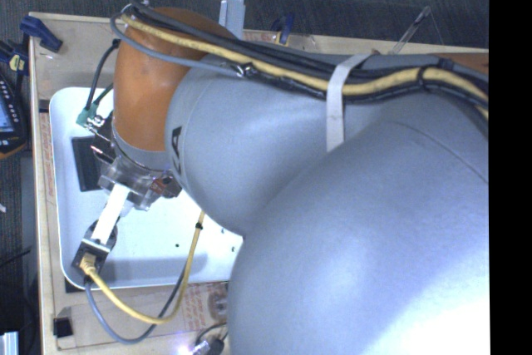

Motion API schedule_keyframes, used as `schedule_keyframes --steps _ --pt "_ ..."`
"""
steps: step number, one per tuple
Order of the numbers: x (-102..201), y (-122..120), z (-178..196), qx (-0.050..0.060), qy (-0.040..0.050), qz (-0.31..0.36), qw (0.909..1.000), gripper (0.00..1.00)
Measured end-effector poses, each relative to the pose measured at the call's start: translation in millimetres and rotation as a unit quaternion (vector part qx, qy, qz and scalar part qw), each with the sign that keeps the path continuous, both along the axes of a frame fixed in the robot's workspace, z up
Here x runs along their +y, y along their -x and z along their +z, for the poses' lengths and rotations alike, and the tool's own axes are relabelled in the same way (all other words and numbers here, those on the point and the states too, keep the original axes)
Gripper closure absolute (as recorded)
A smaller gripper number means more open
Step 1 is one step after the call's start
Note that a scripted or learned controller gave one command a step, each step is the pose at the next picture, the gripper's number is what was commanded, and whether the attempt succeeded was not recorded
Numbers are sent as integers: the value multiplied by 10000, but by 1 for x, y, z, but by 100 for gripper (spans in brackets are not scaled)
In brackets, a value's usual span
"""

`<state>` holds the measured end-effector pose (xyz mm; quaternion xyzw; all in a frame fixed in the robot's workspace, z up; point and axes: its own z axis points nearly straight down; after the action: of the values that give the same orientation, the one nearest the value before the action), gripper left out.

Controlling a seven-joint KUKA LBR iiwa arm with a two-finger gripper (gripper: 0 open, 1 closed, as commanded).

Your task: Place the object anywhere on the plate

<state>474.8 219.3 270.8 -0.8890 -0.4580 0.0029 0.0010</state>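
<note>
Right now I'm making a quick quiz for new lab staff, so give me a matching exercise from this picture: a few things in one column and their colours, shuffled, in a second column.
Things:
1. bin
2. arm
3. band above the wrist
4. thin cable hanging below the gripper

Colours:
A. orange
B. yellow
C. white
D. grey

Pairs: 1-C, 2-D, 3-A, 4-B
</note>
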Motion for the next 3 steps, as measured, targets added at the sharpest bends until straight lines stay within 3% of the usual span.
schedule_keyframes --steps 1,2,3 --pt "0 0 13 -12 -3 510 9987 100" --pt "-47 0 11 9 6 -921 9957 100" --pt "-142 -2 4 -23 11 -3340 9426 100"
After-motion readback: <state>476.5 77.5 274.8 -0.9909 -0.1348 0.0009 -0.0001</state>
